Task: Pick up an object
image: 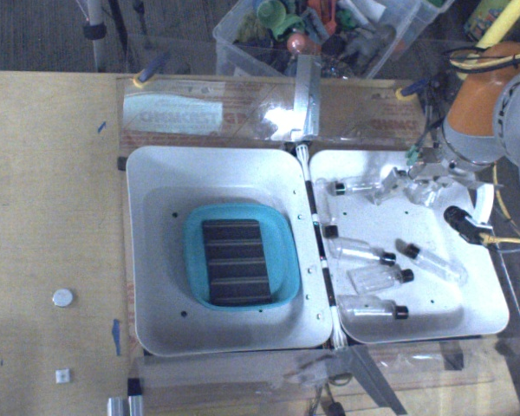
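Tabletop (pixel 43 189): a tan surface lay at the far left, with a small round grey disc (pixel 62 298) and a tiny pale square piece (pixel 62 375) resting on it near the lower left.
Left bin (pixel 156 180): white and shallow, it held a teal tray (pixel 282 258) with a dark ribbed insert (pixel 236 263) lying flat in its middle.
Clear storage box (pixel 329 16): it sat beyond the bins at the top, filled with mixed colourful toys.
Right bin (pixel 477 315): white, it sat just beside the left bin and held several clear vials with black caps.
Upper vial (pixel 351 186): it lay near the bin's far left corner.
Left-middle vial (pixel 364 252): it lay close to the bin's left wall.
Centre vial (pixel 380 278): it lay just below that one, cap pointing right.
Front vial (pixel 373 308): it lay nearest the bin's front wall.
Slanted vial (pixel 433 263): it lay apart from the others, toward the right.
Gripper (pixel 407 185): it sat low over the far part of the right bin, pale and glassy against the white; whether it was open or closed could not be told, and nothing could be seen held in it.
Arm (pixel 481 111): grey with an orange band, it entered from the right.
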Tool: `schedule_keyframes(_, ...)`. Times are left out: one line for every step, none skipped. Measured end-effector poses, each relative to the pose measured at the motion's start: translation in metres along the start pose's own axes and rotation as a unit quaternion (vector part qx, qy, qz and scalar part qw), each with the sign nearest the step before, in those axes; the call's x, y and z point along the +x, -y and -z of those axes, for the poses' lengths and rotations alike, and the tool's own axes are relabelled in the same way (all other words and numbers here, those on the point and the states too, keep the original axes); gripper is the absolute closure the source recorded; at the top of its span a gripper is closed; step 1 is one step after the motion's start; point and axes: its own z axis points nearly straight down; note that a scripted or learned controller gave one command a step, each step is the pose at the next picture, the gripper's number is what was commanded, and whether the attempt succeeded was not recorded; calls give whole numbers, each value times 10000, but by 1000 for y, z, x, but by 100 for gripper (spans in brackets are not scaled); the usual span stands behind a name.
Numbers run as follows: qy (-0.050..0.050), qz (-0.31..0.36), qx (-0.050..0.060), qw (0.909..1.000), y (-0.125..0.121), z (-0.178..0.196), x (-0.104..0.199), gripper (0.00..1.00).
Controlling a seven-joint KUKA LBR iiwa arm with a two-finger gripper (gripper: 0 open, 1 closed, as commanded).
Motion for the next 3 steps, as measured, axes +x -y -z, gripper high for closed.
schedule_keyframes(55,219,48,9997,-7,-1,2,0)
schedule_keyframes(218,98,-143,9996,180,-7,-5,0)
schedule_keyframes(237,88,-182,9995,178,4,-6,100)
